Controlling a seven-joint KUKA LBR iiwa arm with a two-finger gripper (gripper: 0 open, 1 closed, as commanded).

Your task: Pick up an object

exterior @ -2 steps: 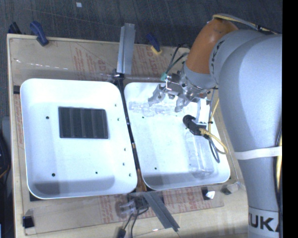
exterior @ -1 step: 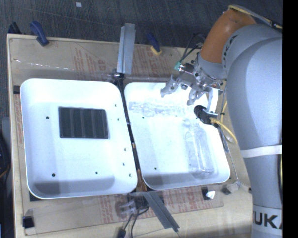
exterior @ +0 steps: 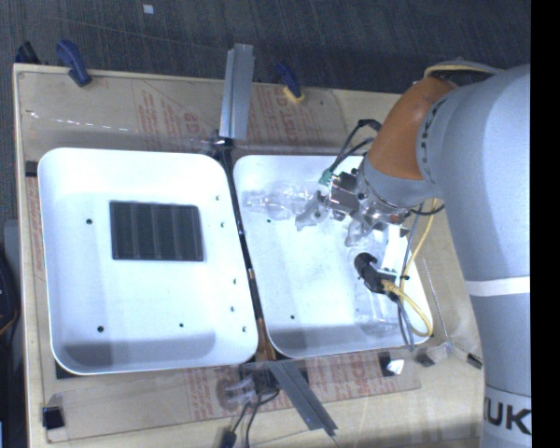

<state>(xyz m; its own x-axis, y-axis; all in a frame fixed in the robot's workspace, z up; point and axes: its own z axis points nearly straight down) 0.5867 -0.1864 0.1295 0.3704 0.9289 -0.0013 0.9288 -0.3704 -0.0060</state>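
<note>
**Arm low over the right bin, beside a clear plastic piece**

The grey arm (exterior: 476,213) reaches in from the right, its orange band (exterior: 401,138) above the wrist; the gripper (exterior: 341,208) sits low over the upper part of the right bin (exterior: 299,334); whether its fingers are apart or together, I cannot tell, since the wrist and cables crowd them. A clear plastic object (exterior: 275,202) lies in the upper left part of that bin, just beside the gripper on its left; nothing can be seen clamped between the fingers. A yellow cable (exterior: 413,311) loops down along the bin's right side. The left bin (exterior: 131,334) holds a dark ribbed rectangle (exterior: 157,231) lying flat near its middle; blue clamps (exterior: 75,63) grip the bench's far edge.
</note>
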